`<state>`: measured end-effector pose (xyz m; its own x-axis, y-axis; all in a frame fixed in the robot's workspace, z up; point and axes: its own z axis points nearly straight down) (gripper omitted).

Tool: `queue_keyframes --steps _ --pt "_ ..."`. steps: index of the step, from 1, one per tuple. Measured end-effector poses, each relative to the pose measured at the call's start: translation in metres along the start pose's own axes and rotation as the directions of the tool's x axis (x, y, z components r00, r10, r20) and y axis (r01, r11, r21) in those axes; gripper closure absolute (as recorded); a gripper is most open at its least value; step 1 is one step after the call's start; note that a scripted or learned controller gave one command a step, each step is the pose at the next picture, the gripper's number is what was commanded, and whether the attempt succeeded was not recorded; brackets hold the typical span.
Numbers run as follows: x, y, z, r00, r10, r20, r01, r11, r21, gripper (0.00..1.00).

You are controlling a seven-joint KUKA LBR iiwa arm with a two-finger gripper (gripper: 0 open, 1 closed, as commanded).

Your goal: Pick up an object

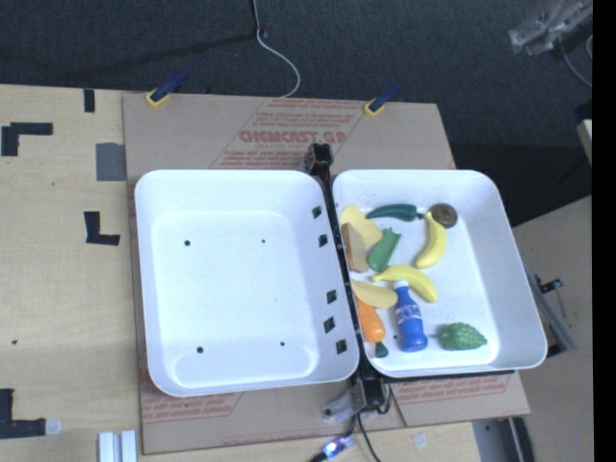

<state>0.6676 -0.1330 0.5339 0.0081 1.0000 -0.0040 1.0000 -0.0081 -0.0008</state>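
Note:
The right bin [500, 258] holds several toy foods. A blue bottle [410, 323] lies near its front, with a green bumpy piece [462, 336] to its right and an orange carrot [372, 322] to its left. Two yellow bananas [433, 244] [411, 280], a green cucumber [384, 248], a dark green pod [393, 213] and a brown round piece [443, 216] lie further back. My gripper [542, 29] is a blurred grey shape at the top right, high over the dark floor and well away from both bins.
The left bin [154, 258] sits beside the right one on a cardboard sheet [279, 133]. Black clips line the seam between the bins. A cable [274, 46] runs over the dark floor behind. The wooden bench [58, 258] extends left.

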Motion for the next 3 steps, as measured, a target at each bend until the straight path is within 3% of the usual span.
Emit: queue_keyframes --steps 1,2,3 --pt "-0.073 0.001 0.0 1.0 -0.002 -0.001 0.002 1.0 -0.001 1.0" --pt "-0.092 0.002 0.0 1.0 -0.007 -0.001 0.007 1.0 -0.001 1.0" --pt "-0.089 0.002 0.0 1.0 -0.01 -0.002 0.01 1.0 -0.001 1.0"
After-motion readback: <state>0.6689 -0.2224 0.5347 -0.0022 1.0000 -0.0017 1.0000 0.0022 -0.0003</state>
